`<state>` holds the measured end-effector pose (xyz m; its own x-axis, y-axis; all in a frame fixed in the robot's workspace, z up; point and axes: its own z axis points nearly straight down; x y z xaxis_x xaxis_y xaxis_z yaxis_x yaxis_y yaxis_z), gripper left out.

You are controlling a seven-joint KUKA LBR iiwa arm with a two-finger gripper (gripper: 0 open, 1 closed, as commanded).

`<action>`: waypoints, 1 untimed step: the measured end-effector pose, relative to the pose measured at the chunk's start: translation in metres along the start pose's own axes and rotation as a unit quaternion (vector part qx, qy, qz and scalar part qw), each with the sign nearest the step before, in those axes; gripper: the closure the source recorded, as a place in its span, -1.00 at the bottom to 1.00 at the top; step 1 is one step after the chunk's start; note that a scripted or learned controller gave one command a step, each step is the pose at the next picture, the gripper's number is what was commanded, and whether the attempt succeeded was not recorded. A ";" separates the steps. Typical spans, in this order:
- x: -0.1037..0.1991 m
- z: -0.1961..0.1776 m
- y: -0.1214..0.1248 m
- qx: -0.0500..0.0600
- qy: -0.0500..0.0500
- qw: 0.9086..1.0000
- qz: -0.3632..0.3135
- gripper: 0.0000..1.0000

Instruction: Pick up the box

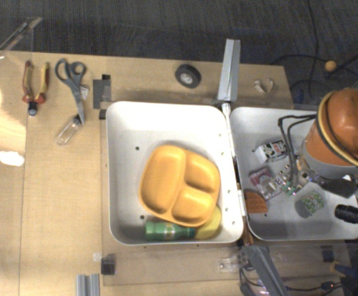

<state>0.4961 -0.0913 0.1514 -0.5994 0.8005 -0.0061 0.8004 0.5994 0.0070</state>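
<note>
Gripper: lowered into the right bin beneath the orange-banded arm; seen from above amid wires and small parts, so whether the jaws are spread or pressed together cannot be told, and nothing is visibly pinched. Contents just beside it: a small white and red item, a clear pink-printed packet, a brown flat piece at the bin's left wall, a round greenish piece. Box: none of these can be firmly identified as the box; the white and red item is the likeliest candidate, a judgement only. Left bin: a yellow divided tray lying upside down, a green can on its side at the near wall, a yellow rounded object touching the tray's edge. Bench: scissors, red-handled pliers, a tape roll. Task status: reach made into the right bin; grasp unconfirmed; lift left to do.
</note>
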 end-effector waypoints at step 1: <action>0.038 -0.034 0.068 0.001 0.001 0.985 0.174 1.00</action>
<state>0.5274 -0.0195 0.1852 -0.2893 0.9572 -0.0013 0.9572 0.2893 0.0059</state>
